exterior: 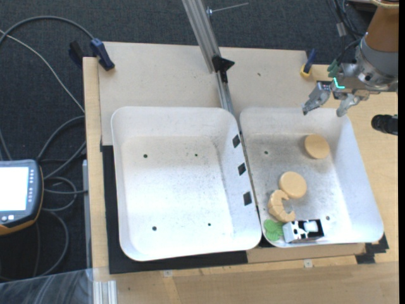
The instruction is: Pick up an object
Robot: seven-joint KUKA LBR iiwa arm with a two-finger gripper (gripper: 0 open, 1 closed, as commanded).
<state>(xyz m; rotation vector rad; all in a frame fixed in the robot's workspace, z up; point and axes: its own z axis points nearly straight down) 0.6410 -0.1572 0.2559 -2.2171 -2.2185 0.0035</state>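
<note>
My gripper (326, 108) hangs over the far rim of the right bin (361, 176), open, its two grey fingers spread with nothing between them. Below it in the bin lies a tan round disc (316, 147). A second tan disc (293, 184) rests nearer the front, overlapping a tan curved piece (279, 206). At the front edge sit a green flat piece (273, 230) and a small black-and-white box (302, 230).
The left bin (126, 170) sits beside the right one, with a metal rail (202, 30) running up from the divider between them. A blue clamp (101, 52) holds the board's far left corner. A handheld pendant (19, 192) lies at far left.
</note>
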